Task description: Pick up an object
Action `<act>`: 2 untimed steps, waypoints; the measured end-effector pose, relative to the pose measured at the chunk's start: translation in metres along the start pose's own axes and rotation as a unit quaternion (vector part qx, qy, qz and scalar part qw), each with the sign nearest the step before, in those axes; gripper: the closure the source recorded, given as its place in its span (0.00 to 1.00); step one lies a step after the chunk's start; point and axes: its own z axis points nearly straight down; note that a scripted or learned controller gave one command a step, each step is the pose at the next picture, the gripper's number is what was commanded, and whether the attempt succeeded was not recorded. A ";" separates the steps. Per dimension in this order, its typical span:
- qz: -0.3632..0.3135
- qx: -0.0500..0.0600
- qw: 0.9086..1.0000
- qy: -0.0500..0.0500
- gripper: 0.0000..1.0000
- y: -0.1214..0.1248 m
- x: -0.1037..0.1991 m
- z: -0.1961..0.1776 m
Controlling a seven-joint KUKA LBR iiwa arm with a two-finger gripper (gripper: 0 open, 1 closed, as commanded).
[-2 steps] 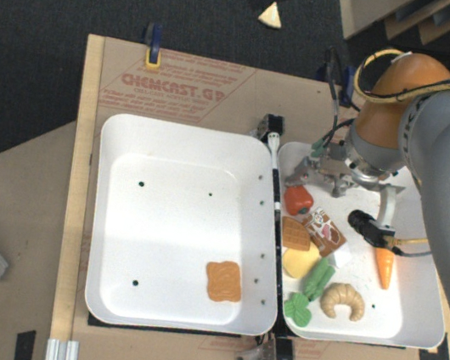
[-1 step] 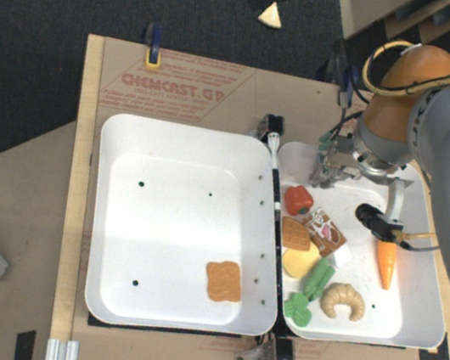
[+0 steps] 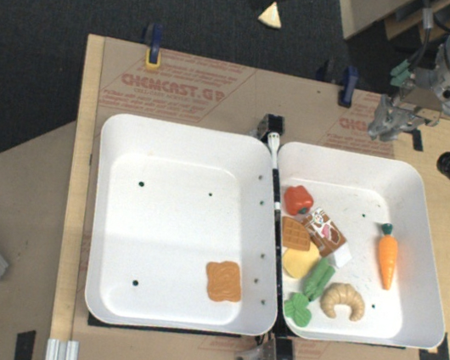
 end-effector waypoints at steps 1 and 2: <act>-0.002 -0.001 1.000 0.001 1.00 0.006 0.044 -0.124; 0.001 0.002 1.000 0.000 1.00 0.009 0.033 -0.211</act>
